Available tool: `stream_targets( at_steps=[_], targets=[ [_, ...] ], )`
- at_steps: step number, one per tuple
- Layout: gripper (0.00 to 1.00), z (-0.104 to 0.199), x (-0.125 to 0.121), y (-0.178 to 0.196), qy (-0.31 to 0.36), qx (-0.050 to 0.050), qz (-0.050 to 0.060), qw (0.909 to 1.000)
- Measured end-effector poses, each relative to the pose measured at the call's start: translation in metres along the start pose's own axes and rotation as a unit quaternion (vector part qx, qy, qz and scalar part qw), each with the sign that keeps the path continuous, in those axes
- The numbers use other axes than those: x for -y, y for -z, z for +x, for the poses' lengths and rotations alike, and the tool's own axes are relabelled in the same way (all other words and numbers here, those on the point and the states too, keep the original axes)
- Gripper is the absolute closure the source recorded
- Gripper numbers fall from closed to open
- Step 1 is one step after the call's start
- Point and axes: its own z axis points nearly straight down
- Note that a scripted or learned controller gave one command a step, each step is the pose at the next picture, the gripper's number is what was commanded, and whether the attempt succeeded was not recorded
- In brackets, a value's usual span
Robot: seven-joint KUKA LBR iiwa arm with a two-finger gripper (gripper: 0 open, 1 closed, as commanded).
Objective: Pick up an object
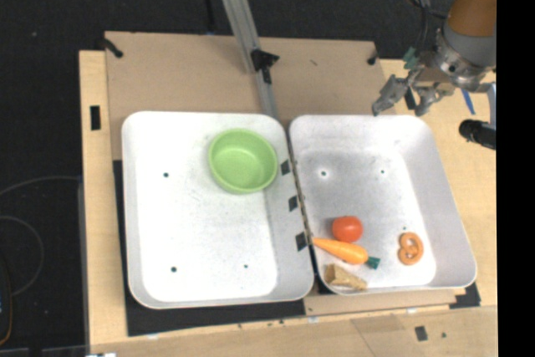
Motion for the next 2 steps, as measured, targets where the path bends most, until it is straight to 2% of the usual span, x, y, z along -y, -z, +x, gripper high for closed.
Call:
stream_targets(
  at_steps=[1, 2],
  targets=[
    [0.00, 0.000, 0.000, 0.000, 0.000, 0.000, 0.000, 1.0000],
    [0.00, -0.002, 0.000, -0.042, -0.001, 0.000, 0.002, 1.0000]
  ],
)
